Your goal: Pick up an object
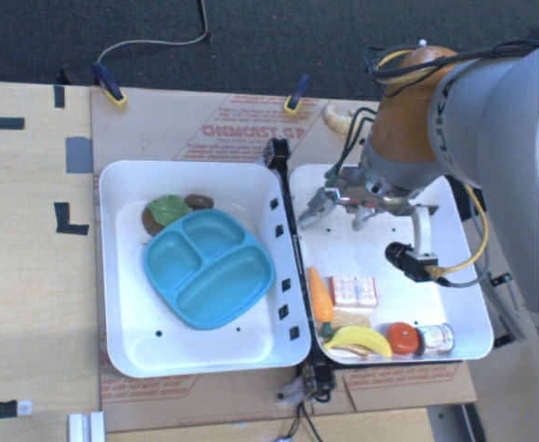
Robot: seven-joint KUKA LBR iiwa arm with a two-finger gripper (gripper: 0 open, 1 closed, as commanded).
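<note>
My gripper (332, 215) hangs over the upper left part of the right bin (453, 247), open, with its fingers spread above bare white floor and nothing between them. Toward the bin's front lie an orange carrot (320, 295), a pink-and-white wafer pack (353, 291), a yellow banana (359, 341), a red tomato (402, 338) and a small jar (435, 338). All of these sit well in front of the gripper, none touching it.
The left bin (122, 247) holds a blue divided plate (209, 267), with a green leafy item (168, 210) and a brown piece (198, 202) behind it. A black divider (287, 238) runs between the bins. The grey arm (472, 127) covers the right bin's back right.
</note>
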